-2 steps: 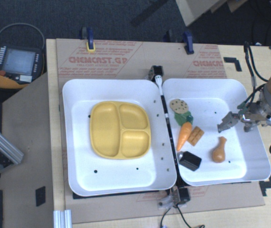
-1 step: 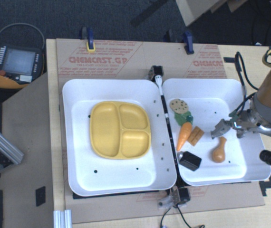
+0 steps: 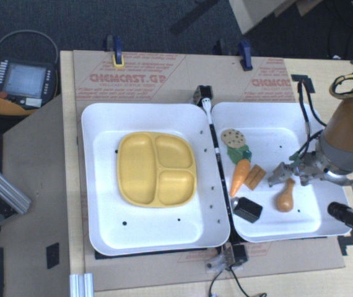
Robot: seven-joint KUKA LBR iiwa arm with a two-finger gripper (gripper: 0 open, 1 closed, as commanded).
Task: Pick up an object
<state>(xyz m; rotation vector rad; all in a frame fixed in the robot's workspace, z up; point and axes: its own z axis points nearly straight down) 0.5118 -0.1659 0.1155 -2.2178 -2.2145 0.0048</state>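
Camera view: gripper [image 3: 286, 177] low in the right bin [image 3: 269, 117], fingers spread and grasping nothing, directly above the tan pear-shaped toy [image 3: 285, 198]. Carrot [image 3: 240, 176] lies left of that toy, black block [image 3: 248, 209] lower-left. Best practice, judged: centre over the toy's narrow neck, descend fully, then clench.

even overhead light, bright on the white bins [image 3: 96, 166]; soft shadows beneath objects; slight overall softness; dark floor [image 3: 102, 11] underexposed.
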